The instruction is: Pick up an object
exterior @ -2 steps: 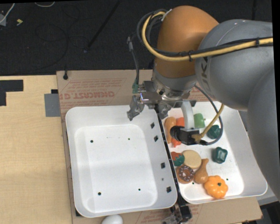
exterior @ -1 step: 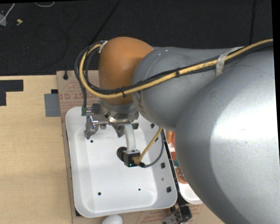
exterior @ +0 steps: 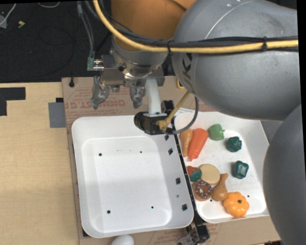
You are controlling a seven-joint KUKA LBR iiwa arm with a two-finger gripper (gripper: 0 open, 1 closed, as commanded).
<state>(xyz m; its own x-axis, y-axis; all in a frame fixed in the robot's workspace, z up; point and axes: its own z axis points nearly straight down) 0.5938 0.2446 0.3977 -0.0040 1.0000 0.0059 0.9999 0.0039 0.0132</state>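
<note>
Your hand (exterior: pixel 117 95) hangs above the far edge of the left bin (exterior: pixel 90 199), over the cardboard, its two fingers spread apart with nothing between them. Everything worth picking lies in the right bin (exterior: pixel 256 139), well apart from the hand: the carrot (exterior: pixel 197 141), a green pepper (exterior: pixel 216 132), two dark green pieces (exterior: pixel 234 144), a chocolate doughnut (exterior: pixel 202 190) and a small pumpkin (exterior: pixel 236 204). You would do best, I judge, to carry the hand across the divider and choose a piece with room around it. The pumpkin near the front corner looks freest; the doughnut is crowded by its neighbours. Come down straight, fingers set either side of the narrow width, and close only once they straddle it. A white egg (exterior: pixel 122 243) lies on the tabletop outside the bins; leave it
</note>
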